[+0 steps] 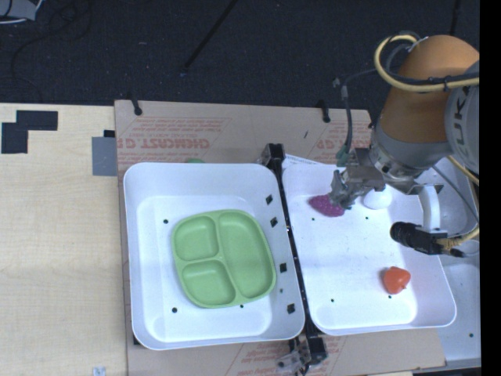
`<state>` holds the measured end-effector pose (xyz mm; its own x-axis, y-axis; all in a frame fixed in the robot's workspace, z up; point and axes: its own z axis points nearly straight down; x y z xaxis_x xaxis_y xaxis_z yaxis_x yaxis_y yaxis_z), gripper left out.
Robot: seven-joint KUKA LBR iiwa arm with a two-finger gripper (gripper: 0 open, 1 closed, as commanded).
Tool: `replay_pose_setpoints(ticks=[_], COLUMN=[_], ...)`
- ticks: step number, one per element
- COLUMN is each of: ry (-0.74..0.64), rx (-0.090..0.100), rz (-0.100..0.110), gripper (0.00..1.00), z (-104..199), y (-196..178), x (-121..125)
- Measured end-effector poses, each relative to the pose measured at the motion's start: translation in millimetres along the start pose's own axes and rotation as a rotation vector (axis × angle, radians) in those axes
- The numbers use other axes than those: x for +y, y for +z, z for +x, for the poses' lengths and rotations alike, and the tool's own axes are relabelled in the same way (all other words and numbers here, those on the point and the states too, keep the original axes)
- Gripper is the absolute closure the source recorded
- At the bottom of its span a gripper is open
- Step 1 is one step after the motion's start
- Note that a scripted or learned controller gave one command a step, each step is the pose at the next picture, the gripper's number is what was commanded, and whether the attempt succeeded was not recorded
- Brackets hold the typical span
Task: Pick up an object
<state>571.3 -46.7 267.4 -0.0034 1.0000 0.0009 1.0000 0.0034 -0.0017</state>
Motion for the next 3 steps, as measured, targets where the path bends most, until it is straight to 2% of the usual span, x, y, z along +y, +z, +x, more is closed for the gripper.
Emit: replay_pose_setpoints(ticks=[2, 3], ry=[-0.001, -0.001], rx=[0.000, -0.001], rz=[0.001, 0.005], gripper=[1.00, 1.00], z=[101, 152], y=[9, 42], x=[11, 15])
